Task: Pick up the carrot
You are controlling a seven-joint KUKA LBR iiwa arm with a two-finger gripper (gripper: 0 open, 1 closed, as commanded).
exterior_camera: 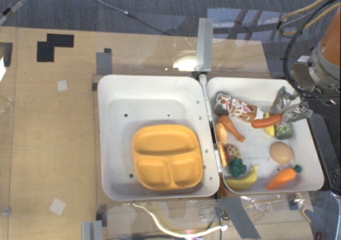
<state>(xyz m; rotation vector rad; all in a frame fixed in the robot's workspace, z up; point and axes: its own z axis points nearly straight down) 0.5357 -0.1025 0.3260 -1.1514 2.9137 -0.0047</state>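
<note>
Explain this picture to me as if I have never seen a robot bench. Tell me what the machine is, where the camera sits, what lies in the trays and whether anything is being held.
One camera fixed above the bench looks down at a slant. The machine is a robot arm reaching in from the right; its two-finger claw hangs over the right bin.

Two shallow white bins sit side by side. The left bin holds a yellow divided plate. The right bin is full of toy food: the carrot the arm should pick up lies near its front right corner, with an egg just behind it, a banana at the front, a red sausage by the claw, and other pieces.

The carrot lies apart from the claw, not picked up. I cannot tell whether the claw grips anything.
</note>
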